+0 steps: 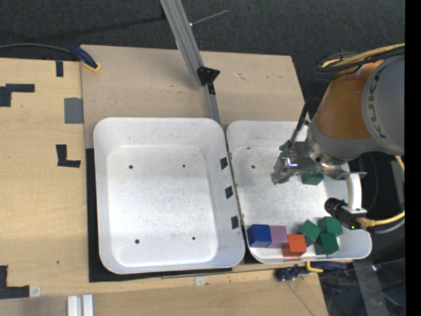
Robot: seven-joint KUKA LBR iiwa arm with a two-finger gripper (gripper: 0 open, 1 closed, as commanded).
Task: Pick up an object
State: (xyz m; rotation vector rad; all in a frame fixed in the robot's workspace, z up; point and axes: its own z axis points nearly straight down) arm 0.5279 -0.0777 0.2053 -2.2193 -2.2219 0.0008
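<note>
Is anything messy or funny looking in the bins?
Nothing looks broken or spilled. The blocks, blue, purple, orange and green, are all bunched along the near edge of the right bin, some tilted. One more green piece sits right by the tool.

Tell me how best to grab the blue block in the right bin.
Judging by this view, come straight down on the blue block and close across its far and near faces. Its left face sits close to the right bin wall, and the purple block touches its right side, so those faces look blocked. The end effector sits further back in this bin.
</note>
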